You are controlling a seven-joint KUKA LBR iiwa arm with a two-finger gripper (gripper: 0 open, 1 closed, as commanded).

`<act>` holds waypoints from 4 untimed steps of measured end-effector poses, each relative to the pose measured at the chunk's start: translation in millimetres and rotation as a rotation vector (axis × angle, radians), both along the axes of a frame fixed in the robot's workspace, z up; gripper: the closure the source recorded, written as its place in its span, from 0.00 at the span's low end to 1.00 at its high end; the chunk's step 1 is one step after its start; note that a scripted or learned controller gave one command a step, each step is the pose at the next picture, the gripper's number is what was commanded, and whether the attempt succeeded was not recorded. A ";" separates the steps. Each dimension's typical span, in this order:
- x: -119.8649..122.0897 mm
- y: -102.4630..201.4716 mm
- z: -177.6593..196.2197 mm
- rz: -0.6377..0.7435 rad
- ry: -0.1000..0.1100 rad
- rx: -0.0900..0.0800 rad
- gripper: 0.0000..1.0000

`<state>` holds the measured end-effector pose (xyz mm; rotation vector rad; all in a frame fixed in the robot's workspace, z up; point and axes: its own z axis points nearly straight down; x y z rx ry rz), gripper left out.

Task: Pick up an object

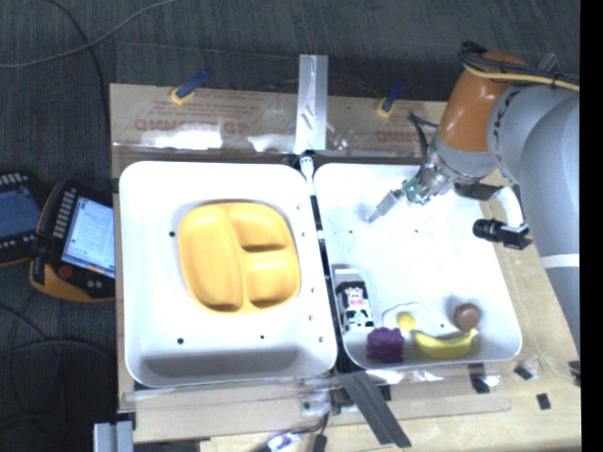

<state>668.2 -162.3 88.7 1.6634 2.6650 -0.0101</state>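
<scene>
My gripper (pixel 379 211) hangs over the upper middle of the right bin (pixel 490 271), pointing down-left, with nothing seen in it. The bin's objects lie well below it along the front wall: a purple grape bunch (pixel 384 344), a yellow banana (pixel 445 344), a fried egg toy (pixel 405 316) and a brown ball (pixel 466 315). A small black-and-white carton (pixel 352 304) stands against the bin's left wall. None of them touches the gripper.
The left bin (pixel 151 252) holds a yellow divided plate (pixel 240 255). A metal strip (pixel 312 102) stands behind the divider between the bins. A handheld pendant (pixel 80 243) lies on the floor at far left. The arm's orange band (pixel 468 111) is above the right bin's back edge.
</scene>
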 end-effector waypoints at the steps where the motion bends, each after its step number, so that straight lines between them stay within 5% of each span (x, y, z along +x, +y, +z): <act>1: 3.0 1.4 12.0 0.002 -0.011 -0.003 1.00; 2: 3.8 1.9 22.4 0.003 -0.014 -0.004 1.00; 3: 0.7 30.1 114.0 0.075 -0.005 0.001 1.00; 4: 0.3 107.0 94.8 0.134 -0.003 0.004 1.00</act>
